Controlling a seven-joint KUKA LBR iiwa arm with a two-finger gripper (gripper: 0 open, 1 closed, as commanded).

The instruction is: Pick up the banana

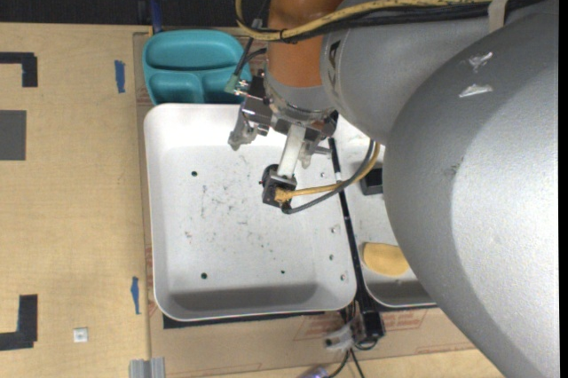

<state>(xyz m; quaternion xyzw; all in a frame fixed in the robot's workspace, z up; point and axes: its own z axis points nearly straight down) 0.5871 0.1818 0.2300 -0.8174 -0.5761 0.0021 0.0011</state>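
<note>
A pale yellow rounded object [385, 259], which looks like part of the banana, lies in the right bin [399, 295] near its front left corner. The arm's big grey body covers the rest of it. My gripper [253, 129] hangs over the back middle of the left bin [177, 190], well to the left of and behind the yellow object. Nothing can be seen in its grasp.
A teal divided tray [191, 66] stands just behind the left bin, close to the gripper. The left bin's floor shows only scuff marks. The arm covers most of the right bin. Flat brown bench [71, 190] extends to the left.
</note>
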